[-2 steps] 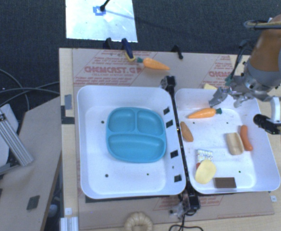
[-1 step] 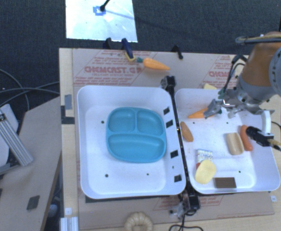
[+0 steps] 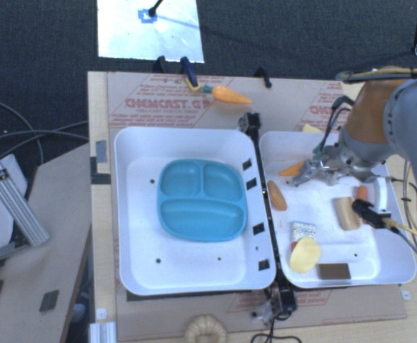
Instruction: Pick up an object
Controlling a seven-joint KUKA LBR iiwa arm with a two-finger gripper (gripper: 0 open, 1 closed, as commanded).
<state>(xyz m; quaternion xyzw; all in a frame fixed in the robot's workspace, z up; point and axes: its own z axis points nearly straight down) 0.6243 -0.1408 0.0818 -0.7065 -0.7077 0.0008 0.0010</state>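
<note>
Two white bins, one blue plate, several small food pieces.

I am holding my gripper (image 3: 310, 172) low in the right bin (image 3: 401, 263), beside an orange wedge (image 3: 292, 168); my wrist is hiding the fingers, so I cannot tell their opening or any hold. One glossy three-compartment plate (image 3: 201, 199) is lying in the left bin (image 3: 137, 263). A yellow disc (image 3: 305, 254), brown block (image 3: 333, 271) and tan slab (image 3: 347, 213) are sitting nearer.

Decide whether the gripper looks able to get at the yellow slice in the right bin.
Probably yes: the yellow slice lies uncovered, nothing stacked on it, and the gripper hovers over the same right bin.
</note>
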